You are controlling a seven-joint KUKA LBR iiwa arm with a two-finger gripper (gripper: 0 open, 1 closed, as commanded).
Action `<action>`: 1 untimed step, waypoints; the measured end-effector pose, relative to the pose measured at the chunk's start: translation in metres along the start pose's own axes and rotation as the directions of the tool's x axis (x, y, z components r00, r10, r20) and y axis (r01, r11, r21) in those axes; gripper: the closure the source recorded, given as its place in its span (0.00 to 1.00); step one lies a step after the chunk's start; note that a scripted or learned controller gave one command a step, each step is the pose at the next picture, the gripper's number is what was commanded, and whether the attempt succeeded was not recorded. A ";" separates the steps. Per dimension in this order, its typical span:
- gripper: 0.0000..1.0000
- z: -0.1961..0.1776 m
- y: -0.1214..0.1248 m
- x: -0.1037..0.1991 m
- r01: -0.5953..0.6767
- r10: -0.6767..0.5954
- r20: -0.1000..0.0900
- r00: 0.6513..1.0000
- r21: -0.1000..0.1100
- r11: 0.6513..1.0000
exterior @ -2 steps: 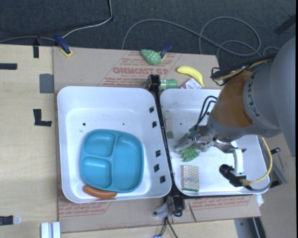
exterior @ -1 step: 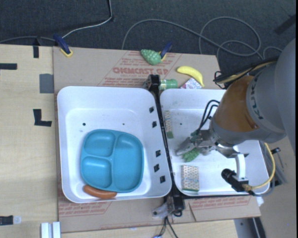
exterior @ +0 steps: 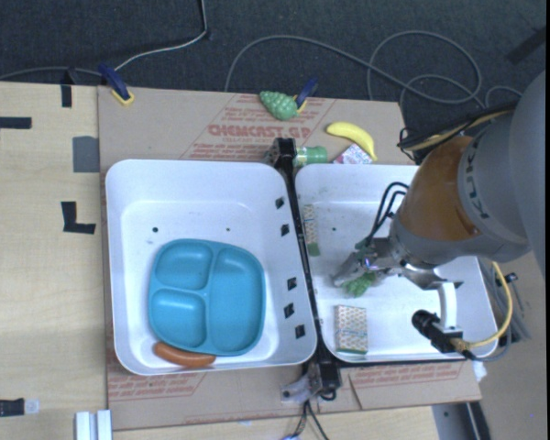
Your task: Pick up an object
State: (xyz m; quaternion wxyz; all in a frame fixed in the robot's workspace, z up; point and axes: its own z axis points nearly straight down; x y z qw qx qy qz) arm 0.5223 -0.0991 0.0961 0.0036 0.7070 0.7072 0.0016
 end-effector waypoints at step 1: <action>1.00 -0.099 0.031 0.099 0.003 -0.003 -0.004 1.000 0.007 1.000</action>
